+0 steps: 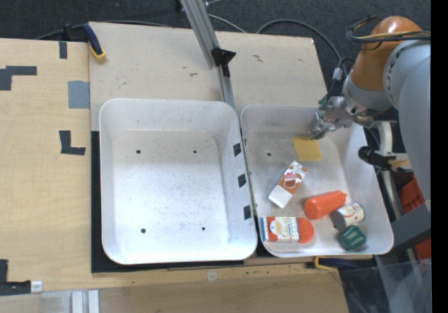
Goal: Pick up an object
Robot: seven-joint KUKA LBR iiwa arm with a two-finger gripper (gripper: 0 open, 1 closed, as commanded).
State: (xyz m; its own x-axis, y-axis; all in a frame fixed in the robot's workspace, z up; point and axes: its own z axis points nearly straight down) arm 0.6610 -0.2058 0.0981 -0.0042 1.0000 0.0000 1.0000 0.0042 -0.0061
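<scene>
One grey arm [395, 70] reaches in from the right, its orange band [392, 28] uppermost and its wrist bent downward and leftward over the far part of the right bin [260, 122]. The gripper [320, 129] hangs at the end of that wrist, low over the bin floor, just above and to the right of a flat yellow square [307, 148]. Whether its tip touches the square's upper edge cannot be told, and how the gripper is set is too small and dark to make out. Nothing can be seen in its grasp.

Six things lie in the right bin, all placed here from the yellow square. That square is one. Just below it and slightly left lies one small white and orange packet [288, 184], tilted. Below and to the right of the square lies one orange bottle-like piece [325, 204] on its side. Just right of that piece sits one small can [347, 214], and directly under the can one dark green piece [352, 238] near the bin's near right corner. Well below the square, at the bin's near left corner, lies one red and white pouch [287, 229].

Two white bins stand side by side; the left bin [112, 164] is well to the left of the square, with small dark dots on its floor. One metal rail [199, 14] slants above the seam between the bins.
</scene>
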